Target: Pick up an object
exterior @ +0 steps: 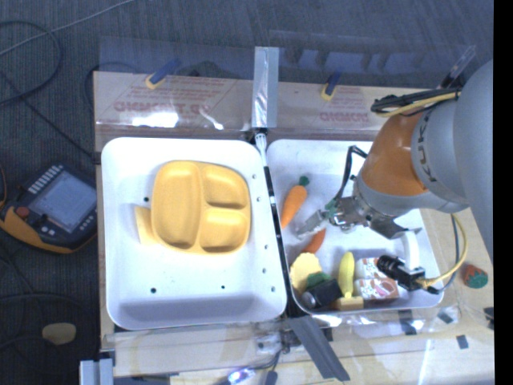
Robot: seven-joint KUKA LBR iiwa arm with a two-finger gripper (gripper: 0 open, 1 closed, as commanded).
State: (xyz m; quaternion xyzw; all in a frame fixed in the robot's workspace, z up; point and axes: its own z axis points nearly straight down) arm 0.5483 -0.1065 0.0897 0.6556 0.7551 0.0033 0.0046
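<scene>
Camera view, looking down at a slant on both white bins. Carrot (293,203) in the right bin (321,155), close to the left wall in the far half: orange, tapered, smooth, with a small green top. Lying at a tilt, green end toward the far wall, pointed end toward the camera. Just right of that pointed end, the claw (309,224), low in the bin, at the end of the grey arm (401,167) with its orange band. Cannot tell how far open, nor whether touching the carrot; no hold on anything to be made out. Directly below the claw, a shorter orange-red piece (317,241), also tapered, apart from the carrot. Nearer the camera, crowded along the front wall: a round yellow piece (302,269), an upright yellow oblong piece (346,271) and a red-and-white box (377,284). In the left bin (112,215), a yellow divided tray (199,205), well apart from the claw. Under both bins, a brown tabletop (184,95).
</scene>
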